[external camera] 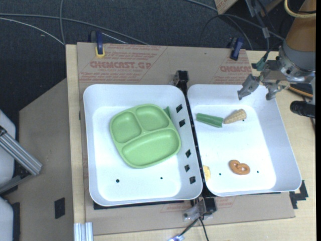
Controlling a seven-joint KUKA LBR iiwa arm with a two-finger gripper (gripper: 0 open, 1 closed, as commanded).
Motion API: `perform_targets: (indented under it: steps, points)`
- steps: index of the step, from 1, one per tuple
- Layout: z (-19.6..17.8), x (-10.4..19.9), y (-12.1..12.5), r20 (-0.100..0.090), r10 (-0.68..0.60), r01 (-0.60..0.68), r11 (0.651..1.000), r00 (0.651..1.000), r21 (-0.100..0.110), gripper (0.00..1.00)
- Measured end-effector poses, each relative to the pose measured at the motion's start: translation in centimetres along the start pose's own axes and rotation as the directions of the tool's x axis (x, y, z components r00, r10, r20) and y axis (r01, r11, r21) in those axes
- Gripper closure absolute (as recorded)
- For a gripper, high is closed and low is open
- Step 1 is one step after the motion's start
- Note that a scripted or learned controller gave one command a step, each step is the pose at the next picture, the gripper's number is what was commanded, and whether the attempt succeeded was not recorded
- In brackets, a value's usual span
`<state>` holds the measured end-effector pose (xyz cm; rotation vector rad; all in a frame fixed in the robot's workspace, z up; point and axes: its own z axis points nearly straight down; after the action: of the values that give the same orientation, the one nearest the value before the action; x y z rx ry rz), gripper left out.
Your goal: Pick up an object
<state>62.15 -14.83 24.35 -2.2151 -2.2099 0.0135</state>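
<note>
My gripper (pixel 260 90) hangs over the far edge of the right bin (pixel 281 149), its two fingers spread open with nothing between them. Below and left of it, inside that bin, lie a tan ice cream cone (pixel 235 116) and a green bean pod (pixel 208 120), the two almost touching. A brown pretzel (pixel 239 167) rests near the bin's front. A small yellow piece (pixel 206 172) sits at the bin's front left edge.
The left bin (pixel 100 179) holds a green divided plate (pixel 145 135). A black divider with clips (pixel 186 134) runs between the bins. Blue clamps (pixel 100 46) (pixel 236 47) hold the cardboard base at the back. Cables trail across the dark floor behind.
</note>
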Motion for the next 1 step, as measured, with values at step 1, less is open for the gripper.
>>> perform_targets:
  steps: [1]
  points:
    - [-0.86,0.04,0.22,0.003,-0.003,0.003,1.0,1.0,-0.014,0.0]
